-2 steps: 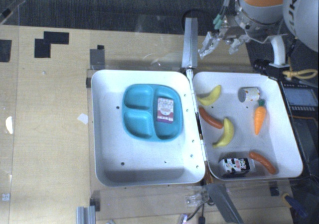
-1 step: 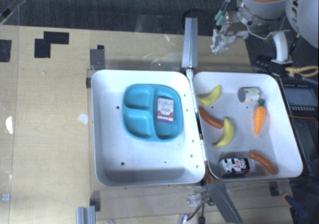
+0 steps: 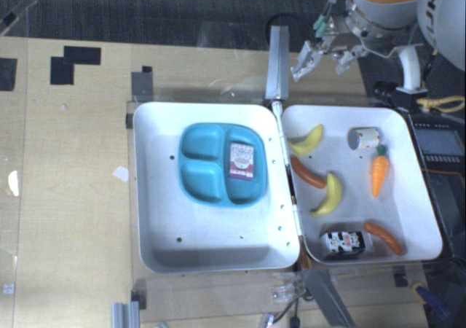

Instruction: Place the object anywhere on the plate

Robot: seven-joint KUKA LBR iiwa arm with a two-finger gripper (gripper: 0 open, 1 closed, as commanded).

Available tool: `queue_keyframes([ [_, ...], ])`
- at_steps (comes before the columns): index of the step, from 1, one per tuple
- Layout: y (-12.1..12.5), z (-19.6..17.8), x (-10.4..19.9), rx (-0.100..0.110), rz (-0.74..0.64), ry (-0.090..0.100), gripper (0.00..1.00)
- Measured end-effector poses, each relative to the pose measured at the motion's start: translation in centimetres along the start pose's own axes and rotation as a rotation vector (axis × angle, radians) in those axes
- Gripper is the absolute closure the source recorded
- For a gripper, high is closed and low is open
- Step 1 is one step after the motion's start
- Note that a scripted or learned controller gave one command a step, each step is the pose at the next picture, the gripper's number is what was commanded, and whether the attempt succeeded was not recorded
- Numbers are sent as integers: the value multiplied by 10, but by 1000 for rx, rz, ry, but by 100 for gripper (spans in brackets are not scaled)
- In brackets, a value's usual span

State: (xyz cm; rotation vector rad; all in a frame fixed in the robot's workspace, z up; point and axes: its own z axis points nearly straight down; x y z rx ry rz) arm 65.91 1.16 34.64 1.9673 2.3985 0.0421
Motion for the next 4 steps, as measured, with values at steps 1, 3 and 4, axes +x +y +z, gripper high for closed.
queue_keyframes([
  [1,2,-12,0,-7,-6,-2,100],
  [3,4,-25,1,-14,-12,-5,100],
  [4,4,-25,1,-14,-13,-4,0],
])
